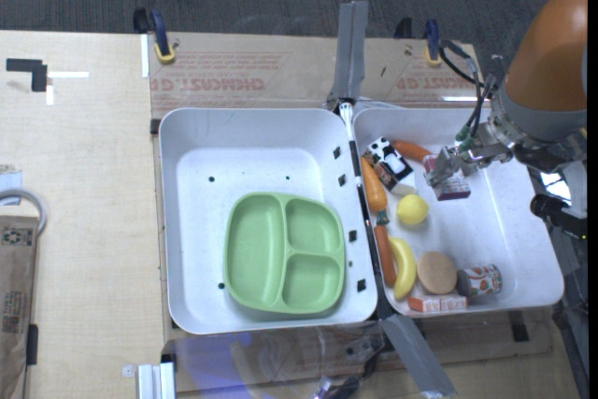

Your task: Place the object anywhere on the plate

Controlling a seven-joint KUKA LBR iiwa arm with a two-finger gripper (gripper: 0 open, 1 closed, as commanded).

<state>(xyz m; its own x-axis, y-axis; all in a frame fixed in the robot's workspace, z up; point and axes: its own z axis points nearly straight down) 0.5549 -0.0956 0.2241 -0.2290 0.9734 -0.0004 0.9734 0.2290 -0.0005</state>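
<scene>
A green plate with three compartments lies in the left white bin. My gripper hangs low over the back of the right bin, reaching in from the right. Directly at its tip is a small dark red and white box; I cannot tell whether the box is gripped or just lying under it. Close by to the left are a yellow lemon, a black and white toy and an orange carrot.
Along the right bin's left wall lie another carrot, an orange stick and a banana. A tan round piece, a small can and a pink box sit near its front edge. A metal divider separates the bins.
</scene>
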